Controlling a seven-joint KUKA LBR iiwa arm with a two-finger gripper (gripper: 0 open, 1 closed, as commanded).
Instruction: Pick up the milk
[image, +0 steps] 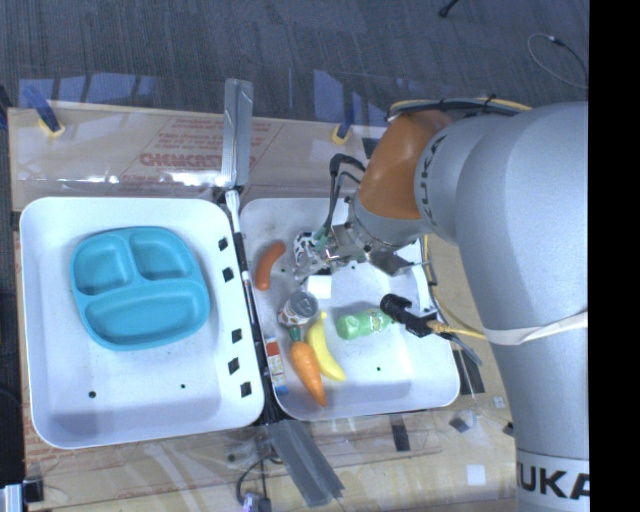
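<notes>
- the right bin (430, 385) holds a small clutter: an orange sausage-like piece (268, 265), a metal can (298, 308), a banana (324, 350), a carrot (306, 372), and a green bottle (360, 324) lying on its side.
- a small white block (319, 287) lies just above the can and right under the wrist; this is judged to be the milk, though it is too small to read any label.
- the gripper (318, 250) hangs over the upper middle of the right bin, just above that white block.
- whether the jaws are apart or together cannot be told; the wrist and its cables crowd that spot.
- nothing can be seen clamped by the gripper.
- the left bin (40, 300) carries a blue divided plate (140, 285), well apart from the work.
- if the block is a toy carton, it is likely light, stiff and smooth-sided, so it could slip or skid under a glancing touch.
- the best hold is judged to be across its two flat opposite faces, near the middle, with the jaws coming down square.
- the can sits just beside it, so a wide approach on that side risks a bump.
</notes>
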